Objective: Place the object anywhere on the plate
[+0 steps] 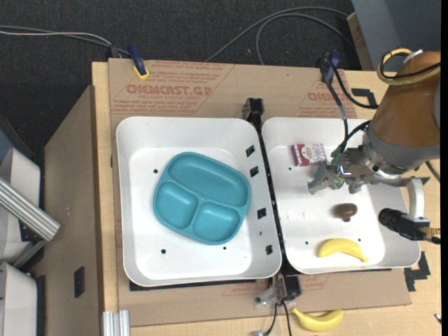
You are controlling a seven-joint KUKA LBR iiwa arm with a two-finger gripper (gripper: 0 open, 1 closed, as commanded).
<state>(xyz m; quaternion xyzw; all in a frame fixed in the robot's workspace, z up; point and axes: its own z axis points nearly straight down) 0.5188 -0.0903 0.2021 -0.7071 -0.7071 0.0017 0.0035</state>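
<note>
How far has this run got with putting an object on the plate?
Nothing looks done: the teal plate in the left bin carries nothing. The gripper is over the right bin, with the small carton, brown object and banana lying loose there. Picking one up, carrying it across and releasing it all remain.

two white bins [133, 187], one teal plate [201, 197], two bananas [342, 249], one small carton [309, 153], one brown lump [345, 211]

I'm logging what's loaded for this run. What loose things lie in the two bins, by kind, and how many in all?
Plate, teal, three compartments: 1
Banana: 1
Small carton: 1
Brown round object: 1
Total: 4
</note>
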